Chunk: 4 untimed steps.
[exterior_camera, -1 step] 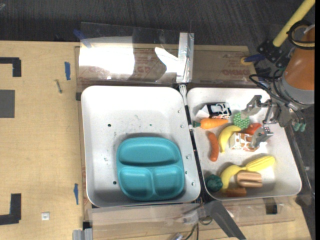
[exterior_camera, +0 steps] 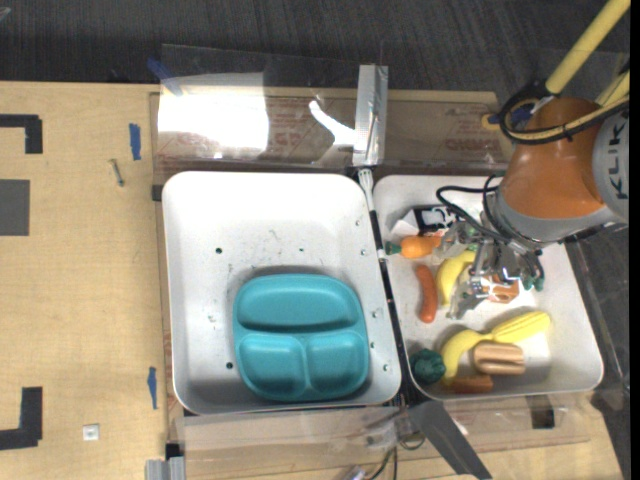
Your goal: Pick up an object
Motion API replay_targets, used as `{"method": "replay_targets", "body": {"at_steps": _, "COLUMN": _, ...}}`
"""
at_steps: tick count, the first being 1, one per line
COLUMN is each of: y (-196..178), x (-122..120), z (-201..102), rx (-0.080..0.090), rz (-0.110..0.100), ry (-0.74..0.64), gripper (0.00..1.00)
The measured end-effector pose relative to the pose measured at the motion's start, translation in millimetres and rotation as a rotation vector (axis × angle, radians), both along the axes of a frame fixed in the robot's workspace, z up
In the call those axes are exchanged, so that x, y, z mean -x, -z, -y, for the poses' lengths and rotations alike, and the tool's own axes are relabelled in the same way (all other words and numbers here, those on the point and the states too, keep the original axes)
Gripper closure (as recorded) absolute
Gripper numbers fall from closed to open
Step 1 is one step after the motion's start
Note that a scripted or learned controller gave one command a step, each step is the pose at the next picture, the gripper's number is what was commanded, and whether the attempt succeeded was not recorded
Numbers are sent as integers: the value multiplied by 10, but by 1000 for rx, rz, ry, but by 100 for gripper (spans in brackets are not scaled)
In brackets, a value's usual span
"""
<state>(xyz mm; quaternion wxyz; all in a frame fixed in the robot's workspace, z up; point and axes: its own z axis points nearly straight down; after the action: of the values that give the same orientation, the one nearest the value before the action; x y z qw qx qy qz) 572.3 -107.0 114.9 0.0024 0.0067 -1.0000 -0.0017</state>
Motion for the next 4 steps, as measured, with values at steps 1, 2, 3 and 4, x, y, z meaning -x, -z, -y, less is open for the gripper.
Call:
{"method": "replay_targets", "body": {"at_steps": 1, "y": 268, "x": -66, "z": -86, "rx": 4, "rz": 7, "ry": 61, "gripper": 0}}
{"method": "replay_targets", "body": {"at_steps": 2, "y": 261, "x": 119, "z": -127, "rx": 4, "rz": 12, "ry": 261, "gripper": 0}}
{"method": "replay_targets", "body": {"at_steps": 3, "y": 264, "x": 125, "z": -75, "rx": 1, "rz": 12, "ry": 298, "gripper": 0}}
{"method": "replay_targets", "body": {"at_steps": 4, "y": 267, "x": -22, "z": -71, "rx": 3, "rz": 11, "ry": 288, "gripper": 0}}
